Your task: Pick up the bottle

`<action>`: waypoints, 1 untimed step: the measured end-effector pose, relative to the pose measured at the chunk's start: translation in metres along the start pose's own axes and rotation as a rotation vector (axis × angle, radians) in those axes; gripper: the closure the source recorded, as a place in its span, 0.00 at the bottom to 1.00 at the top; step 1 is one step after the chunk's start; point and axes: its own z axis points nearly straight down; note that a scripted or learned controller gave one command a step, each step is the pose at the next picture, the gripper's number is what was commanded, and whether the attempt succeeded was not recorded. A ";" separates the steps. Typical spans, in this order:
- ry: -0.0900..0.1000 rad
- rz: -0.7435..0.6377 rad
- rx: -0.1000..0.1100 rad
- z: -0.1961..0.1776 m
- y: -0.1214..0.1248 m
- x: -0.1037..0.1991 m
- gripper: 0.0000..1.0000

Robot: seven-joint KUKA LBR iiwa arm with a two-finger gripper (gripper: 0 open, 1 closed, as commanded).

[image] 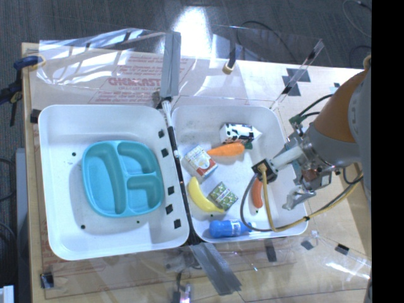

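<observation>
A: Where is the bottle [228,228]?

B: It is in the right bin [278,126], lying on its side at the near edge, close to the near wall. It is blue, with a paler end pointing right.

A: What is next to it?

B: A banana [200,196] is just beside it on the far left side. A small green packet [222,195] sits a bit farther back. A red sausage [257,193] is off to the right. A yellow cable [268,214] loops down near the bottle's right end.

A: Where is the pincer [302,193]?

B: It hangs at the right side of the right bin, up over the rim, apart from the bottle. I cannot tell if it is wide or narrow. I see nothing held in it.

A: What could go wrong?

B: I think 3 things. The bottle is round and lying down, so it could roll away when touched. It is so close to the near wall that 1 finger may hit the wall. And the banana is so close that the pincer could nudge it or grab it.

A: Anything else?

B: The cable could snag on the way. The left bin [57,125] with the blue tray [121,178] is well apart, so no trouble there
</observation>
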 end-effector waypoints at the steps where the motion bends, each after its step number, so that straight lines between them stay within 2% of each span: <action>1: 0.007 -0.005 -0.003 0.106 -0.057 0.008 0.00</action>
